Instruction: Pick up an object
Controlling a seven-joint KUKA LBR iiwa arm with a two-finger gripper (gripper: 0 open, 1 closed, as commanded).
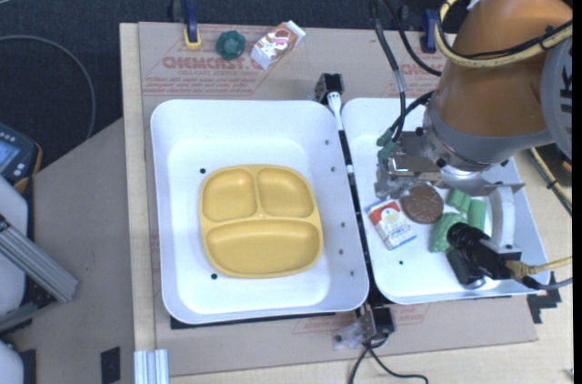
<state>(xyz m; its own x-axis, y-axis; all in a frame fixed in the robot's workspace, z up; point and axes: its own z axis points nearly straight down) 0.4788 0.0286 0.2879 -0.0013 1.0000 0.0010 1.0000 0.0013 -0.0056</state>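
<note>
The grey arm's two-finger gripper [400,168] hangs low over the right white bin [405,282]. A small red-and-white carton [392,223] and brown round disc [423,204] lie just below it, green pieces [455,218] beside them.

Your bench [227,68], a brown board printed with red lettering, carries two shallow white bins side by side: the left bin [173,191] lies well away from the arm's working end, the right bin [364,123] directly beneath it. On the bare board behind the left bin you have a small green object [231,43] beside a little carton [276,45].
</note>
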